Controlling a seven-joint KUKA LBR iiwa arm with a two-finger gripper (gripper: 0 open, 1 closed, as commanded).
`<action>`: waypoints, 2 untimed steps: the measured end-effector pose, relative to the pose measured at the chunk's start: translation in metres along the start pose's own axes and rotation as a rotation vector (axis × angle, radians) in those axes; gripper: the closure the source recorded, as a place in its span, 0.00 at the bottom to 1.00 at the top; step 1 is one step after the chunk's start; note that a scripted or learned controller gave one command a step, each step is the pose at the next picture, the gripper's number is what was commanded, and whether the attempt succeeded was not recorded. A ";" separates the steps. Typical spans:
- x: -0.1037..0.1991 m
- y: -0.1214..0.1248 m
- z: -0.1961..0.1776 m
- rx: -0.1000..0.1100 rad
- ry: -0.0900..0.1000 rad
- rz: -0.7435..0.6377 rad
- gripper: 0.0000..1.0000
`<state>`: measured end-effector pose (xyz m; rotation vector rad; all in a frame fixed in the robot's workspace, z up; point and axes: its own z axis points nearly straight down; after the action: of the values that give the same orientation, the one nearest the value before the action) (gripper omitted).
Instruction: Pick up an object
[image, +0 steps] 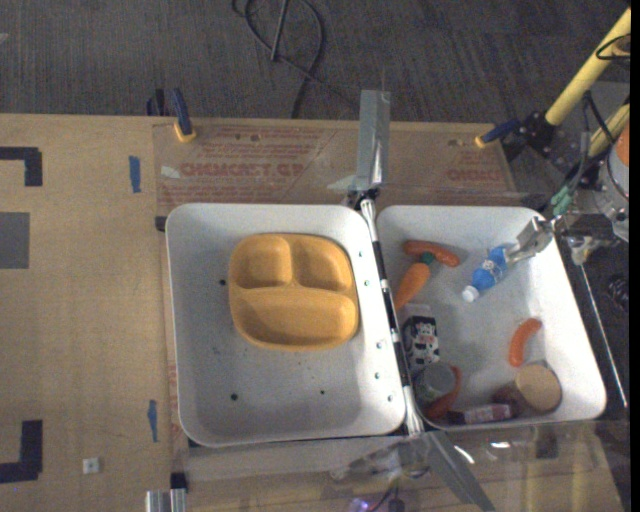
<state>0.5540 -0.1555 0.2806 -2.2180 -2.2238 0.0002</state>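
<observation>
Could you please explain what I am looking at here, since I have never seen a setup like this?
This is one camera fixed above a workbench, looking down at a slant. Two shallow white bins sit side by side. The left bin holds a yellow divided plate. The right bin holds small toys and groceries: a toy carrot, a small water bottle, two orange sausage shapes, a little cow-print carton and a few more items bunched at the near edge. The machine is a robot arm reaching in from the right; its gripper sits at the right bin's far right corner, right by the bottle's end. I cannot tell whether it holds anything.
</observation>
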 end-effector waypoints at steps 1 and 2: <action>0.022 0.035 0.139 0.000 0.000 0.015 0.00; -0.019 0.067 0.194 -0.006 -0.002 0.074 0.00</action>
<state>0.6214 -0.1745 0.0862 -2.3030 -2.1438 -0.0039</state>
